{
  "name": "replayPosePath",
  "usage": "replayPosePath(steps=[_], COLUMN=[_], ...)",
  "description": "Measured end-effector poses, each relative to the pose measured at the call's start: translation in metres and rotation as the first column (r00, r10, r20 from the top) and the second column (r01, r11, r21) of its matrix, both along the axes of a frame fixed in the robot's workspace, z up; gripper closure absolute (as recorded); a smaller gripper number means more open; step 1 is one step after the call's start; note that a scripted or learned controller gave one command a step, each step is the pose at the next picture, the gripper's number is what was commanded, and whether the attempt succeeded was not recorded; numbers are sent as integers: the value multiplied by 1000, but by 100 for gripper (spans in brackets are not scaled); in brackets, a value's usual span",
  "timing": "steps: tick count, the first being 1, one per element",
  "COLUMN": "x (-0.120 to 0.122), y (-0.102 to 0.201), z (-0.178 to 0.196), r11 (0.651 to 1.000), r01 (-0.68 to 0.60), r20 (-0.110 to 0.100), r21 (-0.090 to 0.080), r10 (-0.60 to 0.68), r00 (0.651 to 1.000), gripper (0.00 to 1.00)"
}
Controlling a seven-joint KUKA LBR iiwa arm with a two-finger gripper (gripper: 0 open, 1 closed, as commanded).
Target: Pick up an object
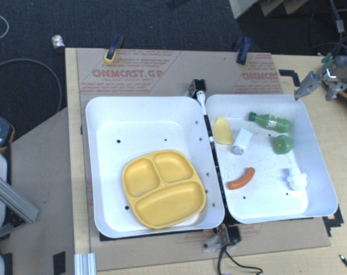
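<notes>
The right bin (322, 171) holds several small objects: a green bottle (269, 121) lying on its side, a green round fruit (282, 145), a pale yellow piece (222, 131), a small white and grey cylinder (241, 141), an orange sausage (241, 178) and a white lumpy item (296, 179). My gripper (318, 89) hovers at the far right, beyond the right bin's back corner and above the bench. It is open with nothing between its fingers. It stands well apart from every object.
The left bin (104, 130) carries a yellow divided tray (163, 188) in its near half. A black divider rail (210, 148) runs between the bins. Clamps (112, 50) sit at the cardboard's far edge.
</notes>
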State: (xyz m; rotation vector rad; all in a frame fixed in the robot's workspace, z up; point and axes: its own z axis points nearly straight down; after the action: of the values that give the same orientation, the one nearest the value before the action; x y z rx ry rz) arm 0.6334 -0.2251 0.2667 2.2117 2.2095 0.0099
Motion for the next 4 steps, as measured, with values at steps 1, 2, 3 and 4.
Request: replayPosePath(steps=[1,2,3,4], x=[-64,-19,-20,-1], y=[3,6,3,60], z=[-167,-183,-171,-93], r11=[1000,1000,1000,1000], r01=[1,-5,-4,-7], r20=[-33,-16,-12,-5], r21=[14,14,7,5], r10=[-1,5,4,7], r00=[999,1000,1000,1000], gripper=[0,0,100,100])
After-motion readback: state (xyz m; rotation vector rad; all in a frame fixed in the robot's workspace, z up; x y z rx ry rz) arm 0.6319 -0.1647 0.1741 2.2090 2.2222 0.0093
